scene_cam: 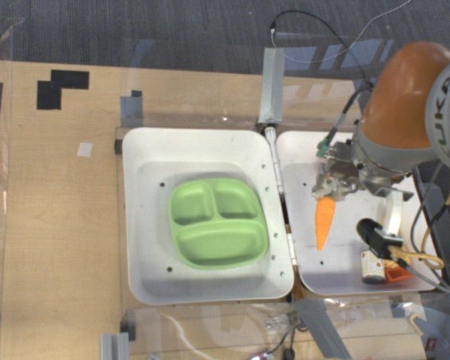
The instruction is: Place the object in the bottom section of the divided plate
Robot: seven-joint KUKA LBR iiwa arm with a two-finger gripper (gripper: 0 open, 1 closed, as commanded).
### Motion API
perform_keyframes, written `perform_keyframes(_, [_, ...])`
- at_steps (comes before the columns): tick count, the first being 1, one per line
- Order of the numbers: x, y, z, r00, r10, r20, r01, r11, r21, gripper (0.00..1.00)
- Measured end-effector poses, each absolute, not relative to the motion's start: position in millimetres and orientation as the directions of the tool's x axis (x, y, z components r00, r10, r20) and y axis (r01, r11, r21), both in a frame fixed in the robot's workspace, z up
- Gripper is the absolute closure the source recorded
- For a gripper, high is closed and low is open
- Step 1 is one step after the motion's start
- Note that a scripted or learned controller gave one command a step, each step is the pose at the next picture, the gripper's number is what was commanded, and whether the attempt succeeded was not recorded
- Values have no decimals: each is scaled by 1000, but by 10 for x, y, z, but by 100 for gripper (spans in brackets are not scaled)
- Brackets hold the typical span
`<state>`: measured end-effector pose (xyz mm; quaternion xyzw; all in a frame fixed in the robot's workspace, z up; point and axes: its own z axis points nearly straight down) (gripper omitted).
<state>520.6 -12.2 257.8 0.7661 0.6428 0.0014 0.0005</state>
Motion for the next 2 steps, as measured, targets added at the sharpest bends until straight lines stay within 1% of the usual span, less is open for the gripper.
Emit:
perform_keyframes(1, [5502,633,2520,299,954,2,954,-299,2,100])
perform_keyframes(2, [5376,955,2295,-62,998,1,998,62,2,100])
